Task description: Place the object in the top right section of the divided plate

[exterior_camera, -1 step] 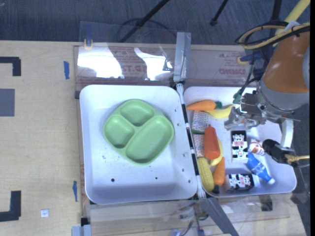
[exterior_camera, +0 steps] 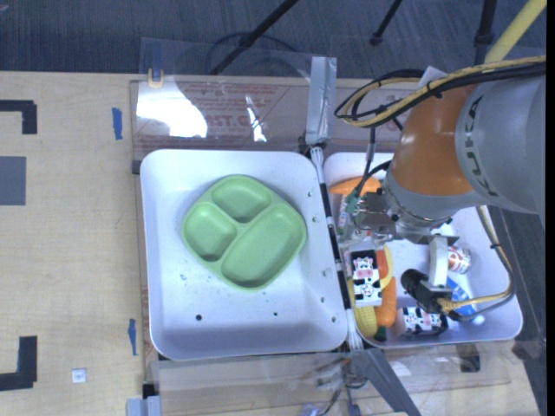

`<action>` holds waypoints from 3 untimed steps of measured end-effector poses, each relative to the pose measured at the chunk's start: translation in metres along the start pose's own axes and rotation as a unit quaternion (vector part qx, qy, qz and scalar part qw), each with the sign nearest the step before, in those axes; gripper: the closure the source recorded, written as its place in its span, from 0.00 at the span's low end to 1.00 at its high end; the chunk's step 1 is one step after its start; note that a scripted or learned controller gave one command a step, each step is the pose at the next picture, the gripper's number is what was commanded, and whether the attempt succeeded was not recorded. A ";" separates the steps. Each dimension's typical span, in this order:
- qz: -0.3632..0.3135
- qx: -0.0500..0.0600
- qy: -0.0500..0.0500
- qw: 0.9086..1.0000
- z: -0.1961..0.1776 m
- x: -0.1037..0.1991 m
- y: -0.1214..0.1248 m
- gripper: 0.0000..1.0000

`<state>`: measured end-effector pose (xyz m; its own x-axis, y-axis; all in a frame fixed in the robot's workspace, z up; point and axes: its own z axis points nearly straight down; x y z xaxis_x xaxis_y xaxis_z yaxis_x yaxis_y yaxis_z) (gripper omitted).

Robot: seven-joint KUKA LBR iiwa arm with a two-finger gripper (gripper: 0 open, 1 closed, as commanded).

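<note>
The green divided plate (exterior_camera: 244,230) lies in the left white bin (exterior_camera: 173,319), and all of its sections are bare. My gripper (exterior_camera: 368,225) hangs over the left part of the right bin (exterior_camera: 507,319), just above a cow-patterned carton (exterior_camera: 366,277). An orange carrot (exterior_camera: 388,295) lies beside the carton, with a yellow corn cob (exterior_camera: 368,321) below it. The wrist and its fittings hide whatever lies directly under the gripper.
Also in the right bin are a second cow-patterned box (exterior_camera: 422,321), a red and white can (exterior_camera: 458,260), a small blue item (exterior_camera: 466,308) and an orange thing (exterior_camera: 354,185) at the top left. The arm covers the bin's upper right. A ridge (exterior_camera: 329,232) divides the two bins.
</note>
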<state>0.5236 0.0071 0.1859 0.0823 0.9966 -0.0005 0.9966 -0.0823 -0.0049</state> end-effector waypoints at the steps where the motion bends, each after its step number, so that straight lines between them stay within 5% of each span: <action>1: -0.035 0.001 0.000 0.999 0.004 0.077 -0.051 1.00; 2: -0.034 0.000 0.000 0.999 0.004 0.077 -0.051 0.00; 3: -0.150 -0.002 -0.001 0.989 0.003 0.054 0.019 0.00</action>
<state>0.5464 0.0595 0.1828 -0.2179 0.9760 -0.0011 0.9760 0.2179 -0.0002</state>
